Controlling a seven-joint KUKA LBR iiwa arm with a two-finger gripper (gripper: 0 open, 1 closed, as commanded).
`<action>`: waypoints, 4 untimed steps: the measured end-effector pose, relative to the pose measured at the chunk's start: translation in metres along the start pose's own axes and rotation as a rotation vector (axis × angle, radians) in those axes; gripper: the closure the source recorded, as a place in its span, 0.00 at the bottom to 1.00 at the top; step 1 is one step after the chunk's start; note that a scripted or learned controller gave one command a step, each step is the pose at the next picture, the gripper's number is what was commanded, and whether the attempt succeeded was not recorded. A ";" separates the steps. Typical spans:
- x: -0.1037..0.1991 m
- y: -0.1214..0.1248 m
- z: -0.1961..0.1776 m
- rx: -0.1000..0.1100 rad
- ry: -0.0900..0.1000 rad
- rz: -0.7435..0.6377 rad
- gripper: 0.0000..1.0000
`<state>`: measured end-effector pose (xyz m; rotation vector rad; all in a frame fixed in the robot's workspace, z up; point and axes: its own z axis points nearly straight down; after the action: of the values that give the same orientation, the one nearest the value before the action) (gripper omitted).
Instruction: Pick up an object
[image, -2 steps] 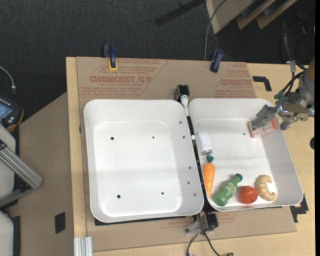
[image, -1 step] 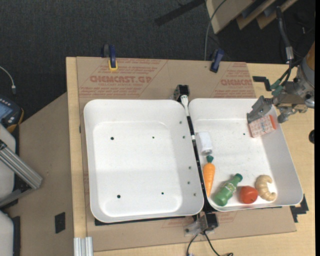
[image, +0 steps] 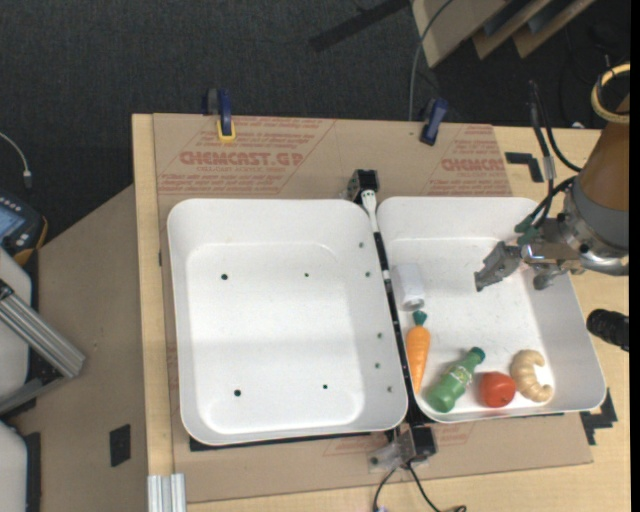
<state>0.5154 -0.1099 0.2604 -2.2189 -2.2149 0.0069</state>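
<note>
Hovering over the right bin (image: 560, 300), hand (image: 515, 268) spread wide — nothing between fingers, carrot (image: 418, 348) near.

Red lettering reading "CHEMCAST G P" is printed on the brown protective sheet (image: 300, 150) of the board beneath the bins, above the left bin. The same red print is repeated above the right bin, where only "CHEMCAS" can be read.

Bright even overhead light, soft shadows, sharp.
</note>
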 end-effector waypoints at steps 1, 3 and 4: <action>-0.006 -0.025 -0.043 -0.013 -0.003 0.000 0.00; -0.025 -0.035 0.180 -0.006 0.000 0.001 0.00; -0.055 -0.018 0.176 -0.010 -0.004 0.000 0.00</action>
<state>0.4956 -0.1645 0.0846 -2.2258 -2.2228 0.0004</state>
